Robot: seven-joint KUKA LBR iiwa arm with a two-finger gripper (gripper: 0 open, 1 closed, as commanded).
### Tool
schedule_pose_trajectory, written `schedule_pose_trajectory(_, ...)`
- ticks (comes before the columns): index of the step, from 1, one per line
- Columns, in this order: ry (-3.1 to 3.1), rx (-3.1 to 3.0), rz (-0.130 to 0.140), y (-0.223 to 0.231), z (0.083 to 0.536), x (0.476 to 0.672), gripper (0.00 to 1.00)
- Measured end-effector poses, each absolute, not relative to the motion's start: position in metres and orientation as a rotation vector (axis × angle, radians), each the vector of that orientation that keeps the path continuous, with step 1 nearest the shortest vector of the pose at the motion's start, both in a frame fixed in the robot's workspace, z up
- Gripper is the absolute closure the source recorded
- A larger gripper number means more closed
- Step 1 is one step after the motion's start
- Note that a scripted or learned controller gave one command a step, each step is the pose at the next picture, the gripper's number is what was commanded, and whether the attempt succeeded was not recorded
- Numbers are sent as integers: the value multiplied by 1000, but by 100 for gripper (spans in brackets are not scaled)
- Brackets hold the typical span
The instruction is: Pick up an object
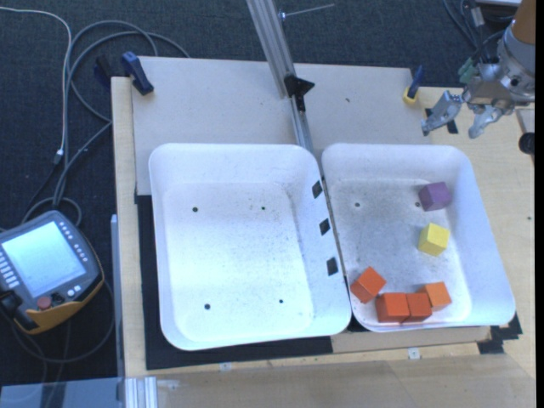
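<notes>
Nothing is picked yet: the gripper [461, 116] hangs open and empty beyond the far rim of the right bin [486, 228], well apart from the purple block [435, 195], yellow block [433, 239] and orange blocks [401, 297] inside it, while the arm is cut off at the frame edge.
</notes>
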State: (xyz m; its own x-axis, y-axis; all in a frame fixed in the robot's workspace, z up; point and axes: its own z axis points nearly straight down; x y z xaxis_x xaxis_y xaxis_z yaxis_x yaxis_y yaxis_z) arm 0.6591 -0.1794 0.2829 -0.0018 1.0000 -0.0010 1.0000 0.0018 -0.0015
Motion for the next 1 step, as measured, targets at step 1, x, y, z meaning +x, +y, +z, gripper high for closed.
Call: schedule_pose_trajectory(1,-2215,-2217,9,-210,146,657,0)
